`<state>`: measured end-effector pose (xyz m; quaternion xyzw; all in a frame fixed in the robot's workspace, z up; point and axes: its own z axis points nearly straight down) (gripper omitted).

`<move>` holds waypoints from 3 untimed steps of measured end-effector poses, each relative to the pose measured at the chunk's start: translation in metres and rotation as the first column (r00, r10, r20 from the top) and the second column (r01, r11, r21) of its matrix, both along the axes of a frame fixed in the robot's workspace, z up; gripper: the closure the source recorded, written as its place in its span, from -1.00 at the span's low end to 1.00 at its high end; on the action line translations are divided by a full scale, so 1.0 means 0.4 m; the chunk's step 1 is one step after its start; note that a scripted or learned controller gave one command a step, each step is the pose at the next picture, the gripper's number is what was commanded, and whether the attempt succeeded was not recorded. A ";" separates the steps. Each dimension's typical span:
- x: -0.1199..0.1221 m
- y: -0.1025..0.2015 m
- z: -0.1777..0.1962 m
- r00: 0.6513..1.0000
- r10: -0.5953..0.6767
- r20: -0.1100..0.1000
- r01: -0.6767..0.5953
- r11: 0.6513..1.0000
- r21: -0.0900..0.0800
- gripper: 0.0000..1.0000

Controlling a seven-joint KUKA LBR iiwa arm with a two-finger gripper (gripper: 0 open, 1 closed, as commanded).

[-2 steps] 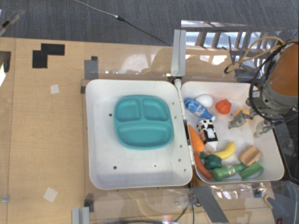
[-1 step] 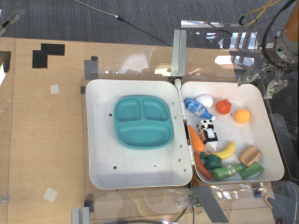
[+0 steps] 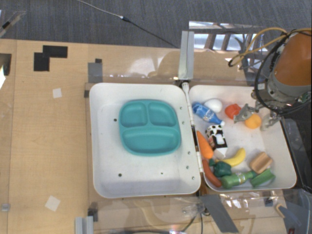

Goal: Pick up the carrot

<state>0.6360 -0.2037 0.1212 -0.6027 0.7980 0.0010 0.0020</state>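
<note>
The carrot (image 3: 204,145) is orange and tapered. It lies along the left wall of the right bin (image 3: 282,150), its tip pointing up toward the blue bottle. My gripper (image 3: 256,118) hangs over the upper right part of that bin, well to the right of the carrot and apart from it. Its two fingers (image 3: 242,115) stand spread wide and open. A small orange fruit (image 3: 252,122) sits in the gap below them, and neither finger visibly touches it.
Around the carrot are a blue bottle (image 3: 204,112), a white egg (image 3: 213,105), a red piece (image 3: 232,110), a black-and-white cow (image 3: 216,135), a banana (image 3: 235,157), green vegetables (image 3: 236,179) and a tan block (image 3: 260,162). The left bin (image 3: 105,179) holds a teal divided plate (image 3: 148,126).
</note>
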 end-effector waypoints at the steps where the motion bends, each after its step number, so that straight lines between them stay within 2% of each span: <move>1: 0.035 -0.008 -0.066 0.985 0.170 0.022 -0.170 0.985 -0.012 -1.00; 2: 0.017 -0.008 -0.070 0.939 0.344 0.017 -0.344 0.939 -0.014 -1.00; 3: -0.015 0.001 -0.074 0.912 0.410 0.014 -0.410 0.912 -0.013 -1.00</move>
